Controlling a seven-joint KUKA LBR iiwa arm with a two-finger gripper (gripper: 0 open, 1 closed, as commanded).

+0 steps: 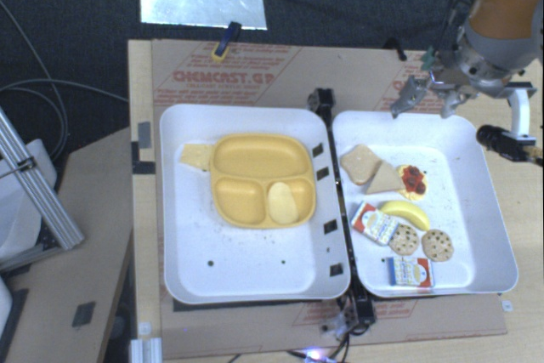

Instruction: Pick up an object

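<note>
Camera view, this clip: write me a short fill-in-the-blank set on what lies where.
1. The yellow tray sits in the ____ bin.
2. The banana lies in the ____ bin.
3. The number of round cookies beside the banana is ____.
4. The gripper hangs over the right bin's ____ edge.

Missing words: left; right; two; far

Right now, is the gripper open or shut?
Open. The gripper hangs over the far rim of the right bin with its two fingers spread apart and nothing between them.
</note>
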